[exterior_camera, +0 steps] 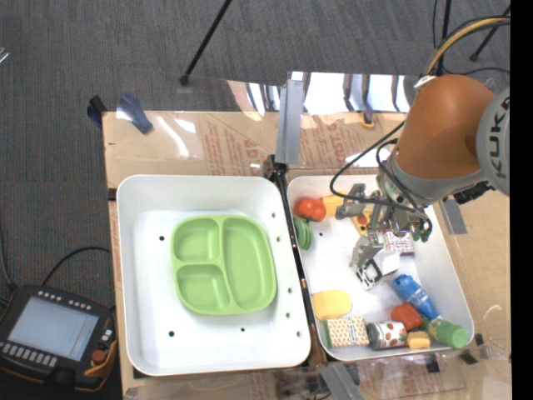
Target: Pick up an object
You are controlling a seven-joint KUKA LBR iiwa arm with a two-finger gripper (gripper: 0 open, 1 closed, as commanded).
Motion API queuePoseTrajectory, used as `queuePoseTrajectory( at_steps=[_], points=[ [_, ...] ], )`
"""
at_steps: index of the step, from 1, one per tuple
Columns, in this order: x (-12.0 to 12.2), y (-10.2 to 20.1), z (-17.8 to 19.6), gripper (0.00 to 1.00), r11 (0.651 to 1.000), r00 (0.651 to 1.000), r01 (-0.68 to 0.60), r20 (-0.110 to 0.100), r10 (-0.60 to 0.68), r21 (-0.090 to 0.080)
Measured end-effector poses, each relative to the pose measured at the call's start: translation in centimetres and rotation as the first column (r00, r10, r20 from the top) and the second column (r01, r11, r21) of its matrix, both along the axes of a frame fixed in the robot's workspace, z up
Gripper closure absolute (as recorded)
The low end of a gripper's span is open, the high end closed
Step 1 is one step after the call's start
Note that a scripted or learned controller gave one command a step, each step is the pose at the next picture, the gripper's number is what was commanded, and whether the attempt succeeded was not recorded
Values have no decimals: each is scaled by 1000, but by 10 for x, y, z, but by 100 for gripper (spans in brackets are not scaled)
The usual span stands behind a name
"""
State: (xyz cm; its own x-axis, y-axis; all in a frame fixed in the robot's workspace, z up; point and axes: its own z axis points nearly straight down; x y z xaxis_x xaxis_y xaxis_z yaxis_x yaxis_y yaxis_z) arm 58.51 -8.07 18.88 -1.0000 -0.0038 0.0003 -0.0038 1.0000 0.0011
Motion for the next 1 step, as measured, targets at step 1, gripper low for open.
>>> queuePoseTrajectory(
  at_steps=[1],
  points=[
    [-61, -27, -94, 0, 997, 997, 71, -10, -71, 1]
  ],
)
